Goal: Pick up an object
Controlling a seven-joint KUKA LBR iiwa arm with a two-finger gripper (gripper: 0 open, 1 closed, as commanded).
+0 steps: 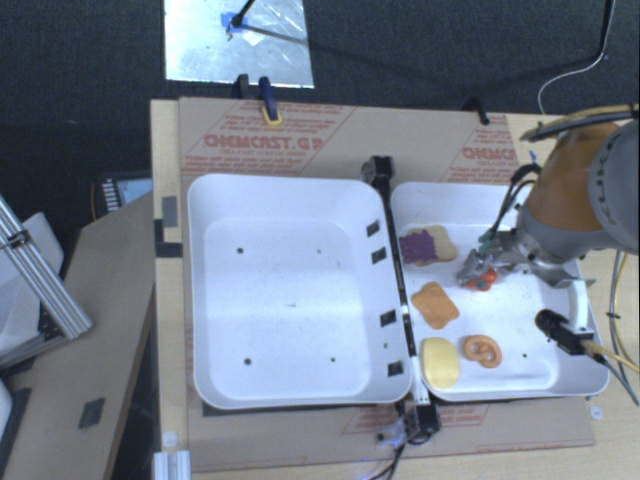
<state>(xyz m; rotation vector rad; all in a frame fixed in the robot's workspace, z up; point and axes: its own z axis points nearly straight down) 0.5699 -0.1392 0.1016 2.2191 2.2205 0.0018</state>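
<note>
The right bin held a purple piece, an orange slab, a yellow lump and a pretzel — plus a red thing under the gripper, grip impossible to tell.

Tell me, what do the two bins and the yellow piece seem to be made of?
Two bins: probably thin moulded plastic, white, smooth, with rounded corners and a soft sheen. Yellow piece: looks like matte foam or soft plastic with rounded edges; the picture leaves this open.
</note>
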